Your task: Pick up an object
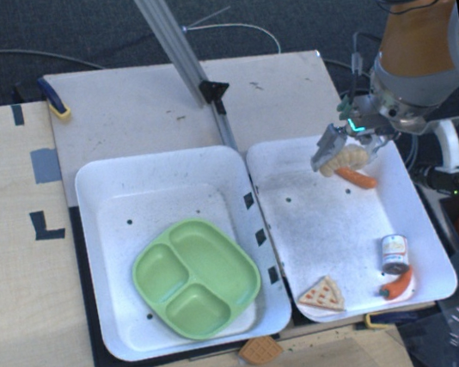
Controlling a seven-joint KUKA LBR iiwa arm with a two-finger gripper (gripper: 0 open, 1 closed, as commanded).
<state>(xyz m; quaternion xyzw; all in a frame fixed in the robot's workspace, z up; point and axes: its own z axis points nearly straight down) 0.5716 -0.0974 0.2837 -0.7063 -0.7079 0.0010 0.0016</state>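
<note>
My gripper (344,147) hangs over the far right part of the right bin (325,232). Directly under it is a small tan, bread-like piece (341,160), with an orange carrot-like piece (357,177) touching its near side. Whether the tan piece is gripped or merely lying below the gripper is not clear from this angle. At the near end of the same bin there are a pizza-slice toy (321,295), a small can (393,254) and an orange-red pepper-like piece (398,285).
A green divided plate (195,277) lies in the left bin (109,242). A slanted metal pole (181,47) rises at the back, between the bins. A brown waffle-like piece (259,350) sits on the bench in front of the bins. A blue and yellow clamp (54,99) lies at the far left.
</note>
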